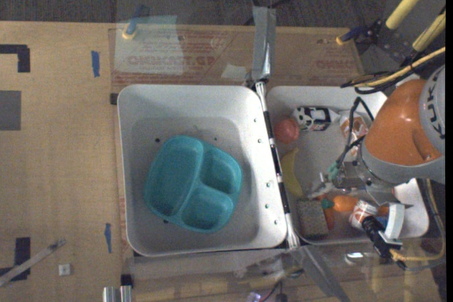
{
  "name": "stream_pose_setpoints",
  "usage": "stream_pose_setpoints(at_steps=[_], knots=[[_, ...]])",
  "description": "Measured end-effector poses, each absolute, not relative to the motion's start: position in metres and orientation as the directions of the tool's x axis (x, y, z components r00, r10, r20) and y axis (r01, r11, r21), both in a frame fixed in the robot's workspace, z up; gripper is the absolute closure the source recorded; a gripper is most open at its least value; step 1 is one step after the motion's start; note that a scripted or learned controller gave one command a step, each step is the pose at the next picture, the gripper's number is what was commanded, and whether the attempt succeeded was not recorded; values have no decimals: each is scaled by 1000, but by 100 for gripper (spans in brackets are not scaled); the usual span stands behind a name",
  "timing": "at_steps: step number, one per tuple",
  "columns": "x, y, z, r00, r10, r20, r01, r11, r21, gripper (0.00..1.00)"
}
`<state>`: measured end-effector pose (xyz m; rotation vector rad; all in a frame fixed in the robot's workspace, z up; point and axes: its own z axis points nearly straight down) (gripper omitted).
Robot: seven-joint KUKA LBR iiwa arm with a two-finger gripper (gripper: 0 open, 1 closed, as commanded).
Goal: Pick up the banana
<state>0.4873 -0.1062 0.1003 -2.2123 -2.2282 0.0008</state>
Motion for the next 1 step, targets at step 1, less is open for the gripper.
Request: stream_pose_setpoints(at_steps=[1], knots=[[525, -102, 89, -197, 980, -3, 980, 197, 7, 0]])
